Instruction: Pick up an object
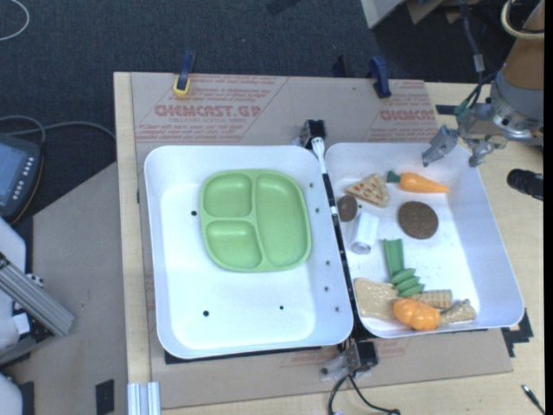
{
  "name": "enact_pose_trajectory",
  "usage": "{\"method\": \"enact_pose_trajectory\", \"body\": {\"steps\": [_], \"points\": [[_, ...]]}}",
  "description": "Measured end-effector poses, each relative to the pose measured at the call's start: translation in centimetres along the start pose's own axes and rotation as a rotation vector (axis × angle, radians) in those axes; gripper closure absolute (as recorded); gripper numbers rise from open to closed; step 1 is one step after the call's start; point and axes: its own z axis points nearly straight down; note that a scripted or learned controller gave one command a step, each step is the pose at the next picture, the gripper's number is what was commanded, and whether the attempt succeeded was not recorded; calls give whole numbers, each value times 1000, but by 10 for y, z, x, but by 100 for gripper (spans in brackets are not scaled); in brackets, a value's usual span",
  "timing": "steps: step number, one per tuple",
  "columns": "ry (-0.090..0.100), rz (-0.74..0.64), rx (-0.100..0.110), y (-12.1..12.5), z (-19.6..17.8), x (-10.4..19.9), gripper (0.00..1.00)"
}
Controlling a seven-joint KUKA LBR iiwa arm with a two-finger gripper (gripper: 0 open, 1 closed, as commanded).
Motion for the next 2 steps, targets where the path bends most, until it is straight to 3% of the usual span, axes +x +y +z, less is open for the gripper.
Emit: {"method": "enact_pose_trajectory", "body": {"steps": [1, 2], "points": [[-4, -3, -15, 3, -10, 0, 0], [-2, -5, -8, 5, 53, 7, 0]]}}
